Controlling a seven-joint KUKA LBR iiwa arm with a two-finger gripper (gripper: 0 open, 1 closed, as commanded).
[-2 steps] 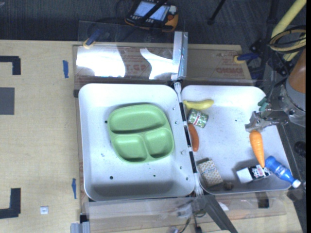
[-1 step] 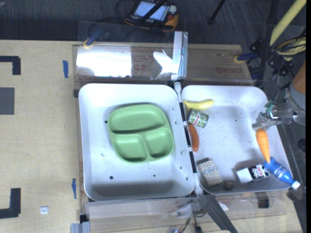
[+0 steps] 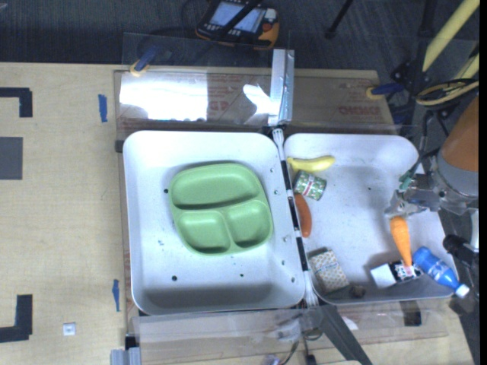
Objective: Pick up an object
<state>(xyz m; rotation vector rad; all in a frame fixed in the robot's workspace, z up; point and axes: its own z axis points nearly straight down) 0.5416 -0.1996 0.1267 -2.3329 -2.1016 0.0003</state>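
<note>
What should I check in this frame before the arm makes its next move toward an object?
1. Hand over right white bin: ok.
2. Object directly below: orange carrot-shaped toy lies just beneath the hand: ok.
3. Object held between fingers: cannot tell.
4. Carrot free of neighbours: not ok, its lower end meets the small white-and-black bottle beside the blue plastic bottle.
5. Green divided plastic tray in the left white bin, away from the arm: ok.
</note>
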